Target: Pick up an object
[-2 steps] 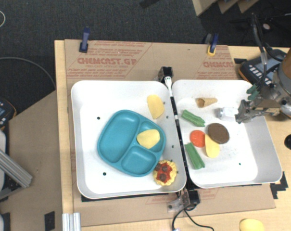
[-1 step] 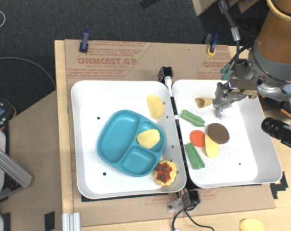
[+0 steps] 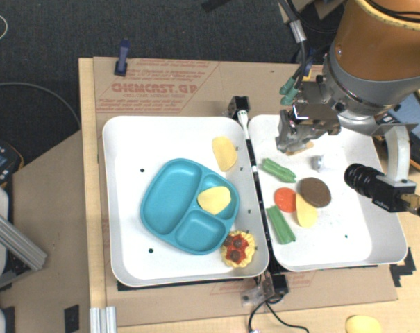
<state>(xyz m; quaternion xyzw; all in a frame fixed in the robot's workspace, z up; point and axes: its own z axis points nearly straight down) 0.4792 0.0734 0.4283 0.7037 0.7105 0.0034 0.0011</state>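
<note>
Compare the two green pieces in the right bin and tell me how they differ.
The upper green piece lies near the bin's left wall, running left to right at a slant; the lower green piece runs more top to bottom. The upper one is a lighter green, the lower one darker. The upper one lies apart from other items; the lower one sits beside the orange piece and yellow piece. Both are long, narrow and lie flat.

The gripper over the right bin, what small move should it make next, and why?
Probably ease straight down and slightly toward the green bean pod. The gripper hovers at the right bin's far edge with nothing between its fingers, and that pod lies nearest, apart from the other food.
</note>
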